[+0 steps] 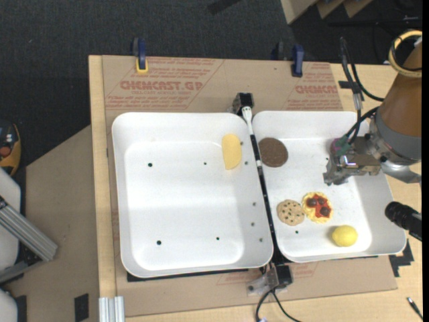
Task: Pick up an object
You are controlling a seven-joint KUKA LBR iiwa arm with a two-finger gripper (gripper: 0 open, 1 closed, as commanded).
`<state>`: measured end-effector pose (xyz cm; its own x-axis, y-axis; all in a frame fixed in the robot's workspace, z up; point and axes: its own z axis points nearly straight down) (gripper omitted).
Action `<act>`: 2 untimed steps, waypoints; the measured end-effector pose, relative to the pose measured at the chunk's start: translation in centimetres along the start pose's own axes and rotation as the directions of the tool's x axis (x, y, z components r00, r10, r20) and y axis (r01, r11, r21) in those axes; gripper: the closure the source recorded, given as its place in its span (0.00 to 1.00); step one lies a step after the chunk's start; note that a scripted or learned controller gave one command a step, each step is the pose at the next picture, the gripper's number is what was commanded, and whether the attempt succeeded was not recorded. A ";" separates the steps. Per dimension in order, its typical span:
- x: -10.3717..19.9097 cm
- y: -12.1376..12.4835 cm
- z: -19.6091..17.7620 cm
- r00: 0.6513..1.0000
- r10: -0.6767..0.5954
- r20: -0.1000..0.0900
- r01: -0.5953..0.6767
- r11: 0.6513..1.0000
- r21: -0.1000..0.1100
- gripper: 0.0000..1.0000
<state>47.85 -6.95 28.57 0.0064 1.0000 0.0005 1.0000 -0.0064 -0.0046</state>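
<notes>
End effector (337, 168) hangs over the right bin (305, 250), far-right part; can't tell its state, nothing seen in it. Nearest target: pizza-like piece (318, 206), just near-left of it, touching the cookie (290, 212). Lemon (344, 235) sits apart, so it's probably the cleaner pick: centre above it, descend straight.

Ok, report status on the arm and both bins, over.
Gripper low over right bin, nothing seen held. Pizza toy, cookie, lemon, brown disc lying free. Yellow piece in left bin. Nothing blocking.
</notes>
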 end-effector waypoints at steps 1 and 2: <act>0.9 0.6 -17.3 1.000 -0.009 0.002 0.009 1.000 -0.027 1.00; 6.9 -0.1 -9.9 1.000 -0.013 -0.001 0.013 1.000 0.004 1.00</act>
<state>47.86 -0.07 38.46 -0.0064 1.0000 0.0016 0.9999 0.0064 -0.0085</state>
